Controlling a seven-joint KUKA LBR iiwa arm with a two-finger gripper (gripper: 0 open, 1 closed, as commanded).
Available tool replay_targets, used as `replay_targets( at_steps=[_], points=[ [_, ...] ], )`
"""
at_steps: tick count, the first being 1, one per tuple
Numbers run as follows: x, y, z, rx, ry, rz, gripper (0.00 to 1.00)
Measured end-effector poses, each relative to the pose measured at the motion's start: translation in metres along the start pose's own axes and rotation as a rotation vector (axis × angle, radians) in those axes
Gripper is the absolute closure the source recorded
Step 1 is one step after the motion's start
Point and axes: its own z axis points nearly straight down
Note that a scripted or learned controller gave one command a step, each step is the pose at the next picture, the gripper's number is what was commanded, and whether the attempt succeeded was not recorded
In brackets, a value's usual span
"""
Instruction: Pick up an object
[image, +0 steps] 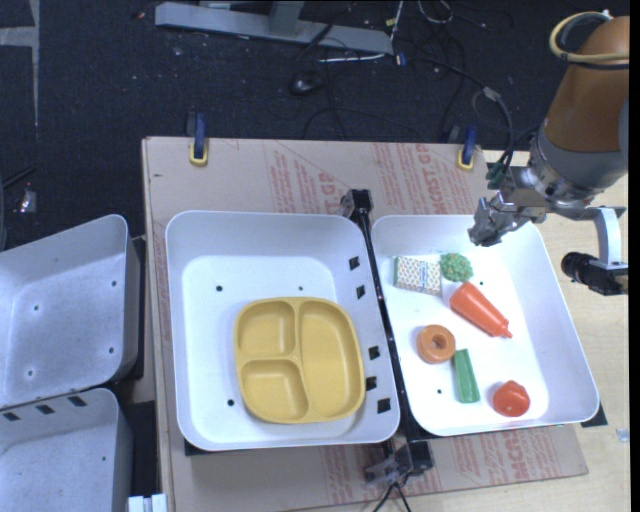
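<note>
The gripper (487, 232) hangs over the upper edge of the right bin (570, 330); its opening cannot be told. Just below lie a checkered block (417, 273), broccoli (456, 266) and carrot (480, 309), unobstructed

Bright even overhead light, soft shadows, slightly grainy focus.

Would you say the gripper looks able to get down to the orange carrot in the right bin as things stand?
Probably yes. The gripper hangs above the right bin's far edge, and the carrot lies uncovered just below it, with only the small green piece close beside its tip.
</note>
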Motion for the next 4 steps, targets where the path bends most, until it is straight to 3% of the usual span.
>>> replay_targets(
  at_steps=[2,3,4],
  points=[
    [0.092,-0.021,0.031,0.0,0.0,-0.001,1.0],
    [0.141,-0.046,0.027,0.0,0.001,-0.002,1.0],
    [0.188,-0.054,0.038,0.0,0.001,-0.002,1.0]
  ],
)
